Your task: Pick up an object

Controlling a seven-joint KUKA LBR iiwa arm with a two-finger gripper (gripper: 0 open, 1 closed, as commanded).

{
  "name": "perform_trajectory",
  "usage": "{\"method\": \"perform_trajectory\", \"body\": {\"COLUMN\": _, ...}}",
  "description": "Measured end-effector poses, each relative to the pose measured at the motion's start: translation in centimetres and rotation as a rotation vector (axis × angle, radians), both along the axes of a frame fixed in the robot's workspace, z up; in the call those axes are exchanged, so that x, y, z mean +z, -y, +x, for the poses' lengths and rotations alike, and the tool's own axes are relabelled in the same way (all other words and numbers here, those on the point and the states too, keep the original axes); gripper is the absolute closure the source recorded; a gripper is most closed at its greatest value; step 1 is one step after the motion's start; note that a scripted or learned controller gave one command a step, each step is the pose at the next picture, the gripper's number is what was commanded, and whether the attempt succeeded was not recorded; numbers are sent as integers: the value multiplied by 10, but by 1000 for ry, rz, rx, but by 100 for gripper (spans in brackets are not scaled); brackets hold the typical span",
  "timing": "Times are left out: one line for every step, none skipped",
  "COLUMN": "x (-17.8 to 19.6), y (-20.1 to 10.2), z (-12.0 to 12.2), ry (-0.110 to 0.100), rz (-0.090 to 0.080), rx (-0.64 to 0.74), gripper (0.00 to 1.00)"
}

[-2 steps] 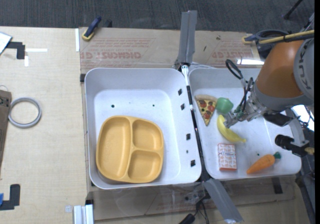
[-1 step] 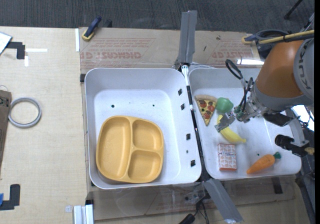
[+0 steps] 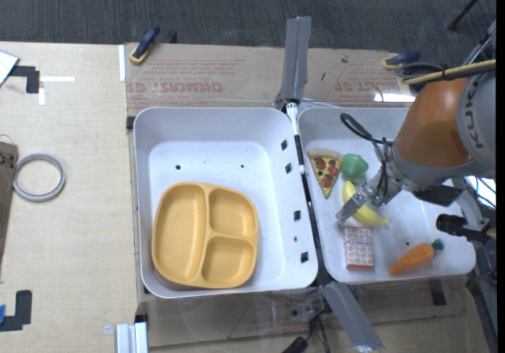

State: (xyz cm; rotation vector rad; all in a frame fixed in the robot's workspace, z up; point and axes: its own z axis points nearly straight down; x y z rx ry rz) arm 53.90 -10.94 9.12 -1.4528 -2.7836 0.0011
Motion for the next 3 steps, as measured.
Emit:
{"method": "perform_trajectory", "body": {"x": 0, "y": 0, "z": 0, "ry": 0, "rz": 0, "rx": 0, "gripper": 0}}
{"method": "perform_trajectory", "body": {"x": 9, "y": 1, "z": 0, "ry": 1, "rz": 0, "rx": -4, "gripper": 100}}
{"method": "perform_trajectory", "body": {"x": 133, "y": -53, "z": -20, "ry": 3, "rz": -1, "rx": -162, "gripper": 100}}
